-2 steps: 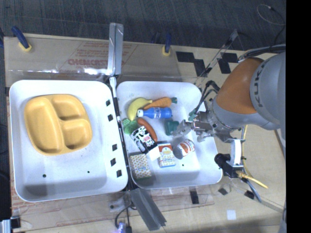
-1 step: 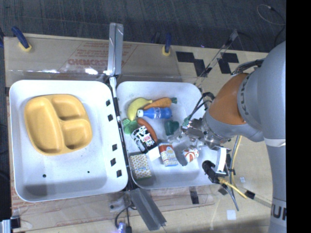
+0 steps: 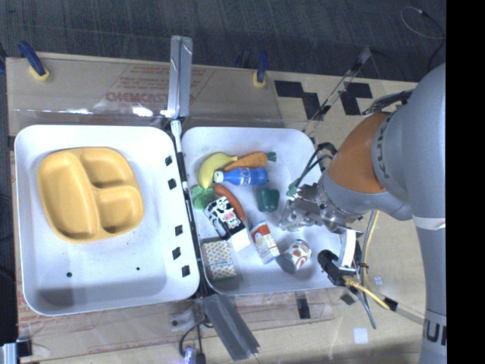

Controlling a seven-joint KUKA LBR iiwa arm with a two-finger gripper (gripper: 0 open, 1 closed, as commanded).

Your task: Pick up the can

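Robotics lab test bench: two shallow white bins (image 3: 98, 279) side by side on a clamped, plastic-covered board (image 3: 136, 89), toy groceries heaped left of the gripper (image 3: 299, 211), grey industrial arm (image 3: 394, 165), loose cables (image 3: 364, 279), dark carpet (image 3: 227, 14) beyond.

Two white bins (image 3: 45, 294) sit side by side: one holds a single yellow tray (image 3: 91, 192); the other, one banana (image 3: 212, 165), one carrot (image 3: 246, 160), one blue bottle (image 3: 244, 177), one can (image 3: 297, 255).

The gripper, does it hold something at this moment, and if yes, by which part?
It cannot be told. The gripper sits low over the right bin, between the green cup and the can, and nothing shows between its fingers.
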